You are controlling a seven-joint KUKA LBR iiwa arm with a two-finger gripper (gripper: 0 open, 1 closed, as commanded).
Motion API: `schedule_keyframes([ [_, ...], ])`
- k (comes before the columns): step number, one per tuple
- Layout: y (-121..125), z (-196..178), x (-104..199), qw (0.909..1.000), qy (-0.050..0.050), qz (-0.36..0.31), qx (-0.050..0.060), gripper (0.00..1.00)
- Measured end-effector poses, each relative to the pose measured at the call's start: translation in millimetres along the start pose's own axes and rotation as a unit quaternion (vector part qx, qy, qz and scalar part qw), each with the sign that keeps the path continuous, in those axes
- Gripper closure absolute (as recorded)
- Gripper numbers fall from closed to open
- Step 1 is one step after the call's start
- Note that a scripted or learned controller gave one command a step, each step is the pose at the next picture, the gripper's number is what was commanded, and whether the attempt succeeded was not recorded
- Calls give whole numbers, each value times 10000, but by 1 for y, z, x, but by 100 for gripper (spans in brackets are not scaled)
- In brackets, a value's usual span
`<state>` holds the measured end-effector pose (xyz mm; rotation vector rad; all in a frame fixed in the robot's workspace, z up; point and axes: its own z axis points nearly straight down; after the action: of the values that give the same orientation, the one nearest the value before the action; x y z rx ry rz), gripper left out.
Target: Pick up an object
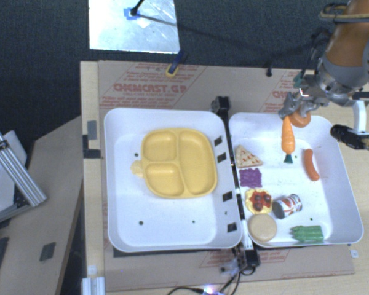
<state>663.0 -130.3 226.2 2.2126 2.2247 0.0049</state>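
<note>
Gripper [300, 110] sits over the far edge of the right bin [338, 183] with a carrot [288, 139] hanging from it, orange body pointing down, green stub at the bottom. The carrot's thick top end looks pinched between the fingers, so the call is: closed on the carrot, carrot clear of the bin floor. Risk: the grip looks to be right at the very end of the carrot, so it can swing or slip out if the arm moves fast, and it would drop back onto the sausage [311, 165] or pizza slice [248, 157] below. An orange disc-like bit at the fingers could be the carrot's top or a separate piece; too blurry to tell. Fingertips themselves are hard to make out against the orange. The rest of the right bin: grapes [251, 177], a can [287, 206], a round bun [262, 227], green beans [307, 232], a red-and-yellow food piece [258, 200]. Left bin [120, 183] holds a yellow divided plate [174, 163]. Arm's upper part is cut off at the frame's right edge.
</note>
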Motion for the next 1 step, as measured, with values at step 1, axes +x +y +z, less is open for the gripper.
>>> schedule_keyframes([
  [1,-20,-8,47,10000,10,-16,15,100],
])
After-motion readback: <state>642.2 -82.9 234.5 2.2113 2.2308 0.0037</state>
